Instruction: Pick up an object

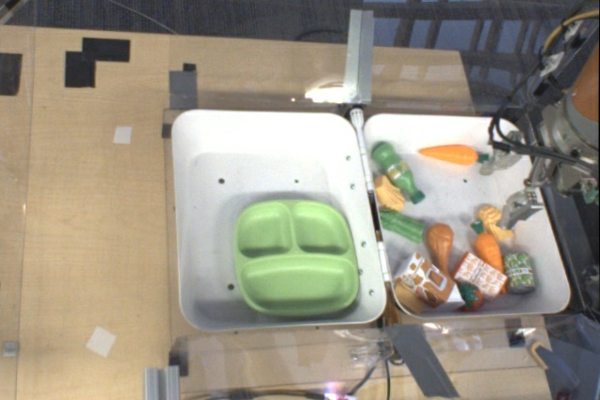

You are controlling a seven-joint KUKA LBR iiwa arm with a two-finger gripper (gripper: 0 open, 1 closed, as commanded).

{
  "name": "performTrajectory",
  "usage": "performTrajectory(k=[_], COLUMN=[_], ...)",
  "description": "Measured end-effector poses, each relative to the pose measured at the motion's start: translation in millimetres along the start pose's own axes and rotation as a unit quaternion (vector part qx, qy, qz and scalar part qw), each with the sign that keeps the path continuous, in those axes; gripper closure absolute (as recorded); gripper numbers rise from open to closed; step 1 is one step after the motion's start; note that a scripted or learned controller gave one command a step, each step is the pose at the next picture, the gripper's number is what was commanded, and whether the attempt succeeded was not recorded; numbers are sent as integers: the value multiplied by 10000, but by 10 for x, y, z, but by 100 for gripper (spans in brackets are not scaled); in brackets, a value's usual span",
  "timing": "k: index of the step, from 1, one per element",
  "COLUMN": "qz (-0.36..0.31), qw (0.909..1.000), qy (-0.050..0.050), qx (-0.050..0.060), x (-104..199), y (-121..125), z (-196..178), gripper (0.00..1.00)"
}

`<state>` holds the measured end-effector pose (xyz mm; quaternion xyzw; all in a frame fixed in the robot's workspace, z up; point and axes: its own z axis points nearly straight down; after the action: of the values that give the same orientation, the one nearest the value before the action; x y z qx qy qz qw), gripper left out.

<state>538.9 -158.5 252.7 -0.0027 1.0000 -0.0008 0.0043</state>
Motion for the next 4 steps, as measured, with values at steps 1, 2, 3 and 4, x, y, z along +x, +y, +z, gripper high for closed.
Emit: performTrajectory(k=[1, 2, 3, 4], qz=[-1443, -2675, -2626, -2648], qw=[9895, 9635, 9649, 9642], qy=[24, -84, -25, -117], qx=[-16, 44, 2, 27], x=[132, 95, -606, -658], y=[-21, 618, 632, 652], z=[1183, 1568, 1632, 1476], gripper=[0, 0, 0, 100])
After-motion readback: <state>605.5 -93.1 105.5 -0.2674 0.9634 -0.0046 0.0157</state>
